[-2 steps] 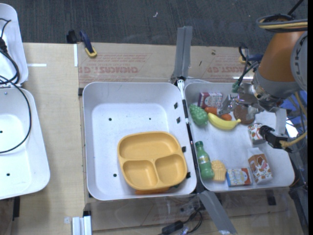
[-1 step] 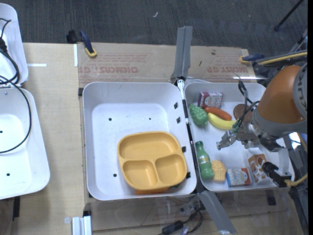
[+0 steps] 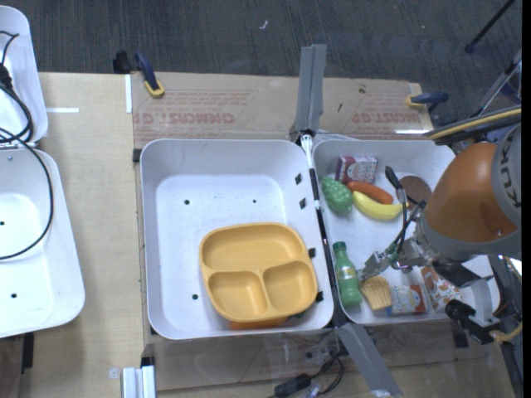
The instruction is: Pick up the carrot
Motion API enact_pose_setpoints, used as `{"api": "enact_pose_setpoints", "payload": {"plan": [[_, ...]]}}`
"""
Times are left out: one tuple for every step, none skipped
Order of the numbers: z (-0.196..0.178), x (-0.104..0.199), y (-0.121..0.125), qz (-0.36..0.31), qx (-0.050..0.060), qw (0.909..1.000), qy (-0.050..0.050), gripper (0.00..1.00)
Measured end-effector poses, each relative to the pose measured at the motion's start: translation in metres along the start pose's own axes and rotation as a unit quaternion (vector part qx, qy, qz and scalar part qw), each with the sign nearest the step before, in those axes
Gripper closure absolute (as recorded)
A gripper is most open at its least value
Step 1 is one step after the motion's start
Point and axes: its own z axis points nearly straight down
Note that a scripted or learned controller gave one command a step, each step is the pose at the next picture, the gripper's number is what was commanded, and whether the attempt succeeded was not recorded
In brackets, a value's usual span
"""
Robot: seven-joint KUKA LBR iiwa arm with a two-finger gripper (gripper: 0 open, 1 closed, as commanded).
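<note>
Just carrot (image 3: 371, 192) between banana (image 3: 377, 209) and carton (image 3: 358, 168), green bottle (image 3: 347, 275) beside gripper (image 3: 375, 263), grip state unclear.

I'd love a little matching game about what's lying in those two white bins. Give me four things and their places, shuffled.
Things:
1. yellow divided plate
2. carrot
3. green bottle
4. banana

Places:
A. right bin, against the near part of its left wall
B. left bin
C. just in front of the carrot
D. right bin's far half, between the green leafy toy and the brown spoon

Pairs: 1-B, 2-D, 3-A, 4-C
</note>
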Motion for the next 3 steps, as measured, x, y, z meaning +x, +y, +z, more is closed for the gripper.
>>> {"api": "enact_pose_setpoints", "payload": {"plan": [[-0.007,0.0,0.0,0.002,0.001,1.0,0.001,1.0],[-0.002,-0.051,0.059,-0.067,0.001,0.9978,0.002,1.0],[-0.015,-0.054,0.017,-0.151,0.001,0.9886,0.003,1.0]]}}
